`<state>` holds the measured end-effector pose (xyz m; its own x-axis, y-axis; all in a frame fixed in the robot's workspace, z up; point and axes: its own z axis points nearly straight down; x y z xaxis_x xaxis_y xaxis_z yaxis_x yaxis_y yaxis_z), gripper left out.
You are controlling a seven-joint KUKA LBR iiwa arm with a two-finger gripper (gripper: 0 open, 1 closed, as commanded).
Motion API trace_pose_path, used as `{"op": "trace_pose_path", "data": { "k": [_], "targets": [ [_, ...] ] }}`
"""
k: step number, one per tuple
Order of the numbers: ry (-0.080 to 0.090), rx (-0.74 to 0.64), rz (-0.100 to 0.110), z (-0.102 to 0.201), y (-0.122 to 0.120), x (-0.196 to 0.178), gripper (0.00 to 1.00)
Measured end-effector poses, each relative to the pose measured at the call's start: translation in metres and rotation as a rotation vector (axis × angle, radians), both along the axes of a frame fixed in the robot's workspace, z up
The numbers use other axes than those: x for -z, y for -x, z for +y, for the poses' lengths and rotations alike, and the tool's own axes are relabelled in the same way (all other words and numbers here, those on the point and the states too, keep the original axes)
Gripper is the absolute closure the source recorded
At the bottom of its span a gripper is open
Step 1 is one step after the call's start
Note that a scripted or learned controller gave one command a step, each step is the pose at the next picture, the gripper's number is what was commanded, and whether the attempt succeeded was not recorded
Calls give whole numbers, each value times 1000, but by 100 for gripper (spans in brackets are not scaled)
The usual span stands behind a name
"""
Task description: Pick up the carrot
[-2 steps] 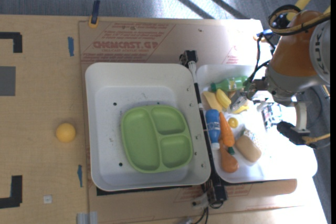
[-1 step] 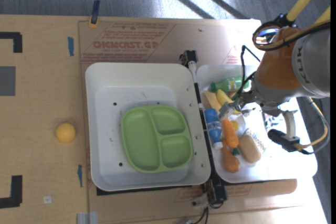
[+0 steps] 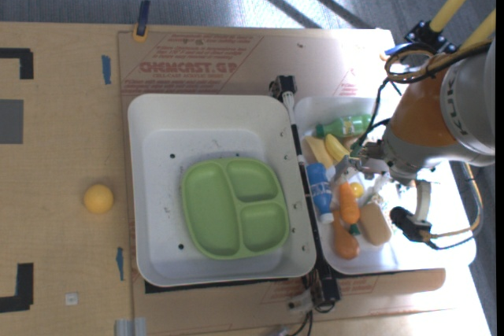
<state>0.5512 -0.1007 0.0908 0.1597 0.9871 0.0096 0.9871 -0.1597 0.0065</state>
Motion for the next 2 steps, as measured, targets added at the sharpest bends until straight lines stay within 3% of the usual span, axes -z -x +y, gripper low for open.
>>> {"op": "trace_pose_path", "data": {
  "k": [1, 2],
  "targets": [
    [6, 200, -10, 9, 65, 0, 0],
    [1, 197, -17, 12, 61, -12, 100]
  ]
}}
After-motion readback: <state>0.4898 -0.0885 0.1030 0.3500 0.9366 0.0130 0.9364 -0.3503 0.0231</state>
